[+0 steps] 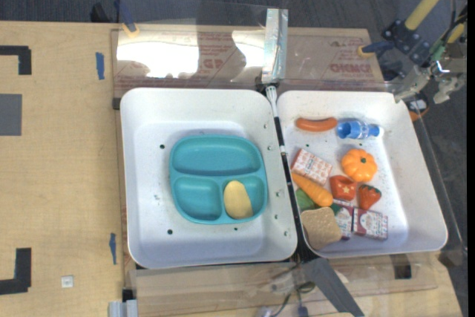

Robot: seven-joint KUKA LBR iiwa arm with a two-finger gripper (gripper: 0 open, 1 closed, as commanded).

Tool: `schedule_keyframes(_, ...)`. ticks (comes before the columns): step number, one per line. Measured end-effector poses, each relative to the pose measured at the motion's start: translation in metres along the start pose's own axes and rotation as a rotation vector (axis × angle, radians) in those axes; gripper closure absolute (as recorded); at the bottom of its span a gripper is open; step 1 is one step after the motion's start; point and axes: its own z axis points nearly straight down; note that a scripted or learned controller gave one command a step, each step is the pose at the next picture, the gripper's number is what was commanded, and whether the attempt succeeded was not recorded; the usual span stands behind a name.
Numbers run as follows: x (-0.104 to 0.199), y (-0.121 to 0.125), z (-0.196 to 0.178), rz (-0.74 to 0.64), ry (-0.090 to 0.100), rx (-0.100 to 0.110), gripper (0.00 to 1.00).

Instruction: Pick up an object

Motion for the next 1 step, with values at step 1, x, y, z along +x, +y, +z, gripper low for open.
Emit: schedule_keyframes(1, 0.0509, 0.0419, 0.1349, 0.052, 0.005, 0.016, 0.0)
